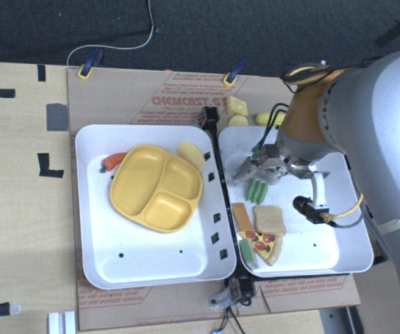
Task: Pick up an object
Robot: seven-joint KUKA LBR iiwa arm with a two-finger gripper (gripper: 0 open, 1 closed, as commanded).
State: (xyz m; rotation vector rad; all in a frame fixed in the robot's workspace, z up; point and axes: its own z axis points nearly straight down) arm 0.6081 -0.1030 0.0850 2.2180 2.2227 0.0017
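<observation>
My gripper (257, 171) hangs low over the upper left part of the right bin (325, 256). Directly beneath its tips lies a green ribbed toy (257, 191), and whether the fingers touch it I cannot tell. Just below that sit a tan bread slice (269, 220), an orange stick (241, 219) and a pizza slice (260, 245). The left bin (151, 263) holds a yellow divided plate (156, 187), an orange carrot (113, 161) at its upper left and a pale yellow piece (190, 153) at its upper right.
Behind the right bin, on the cardboard, lie a yellow cheese block (236, 106) and two small yellow pieces (238, 122), (265, 118). The black divider (217, 179) runs between the bins. The big grey arm (373, 138) covers the right bin's upper right.
</observation>
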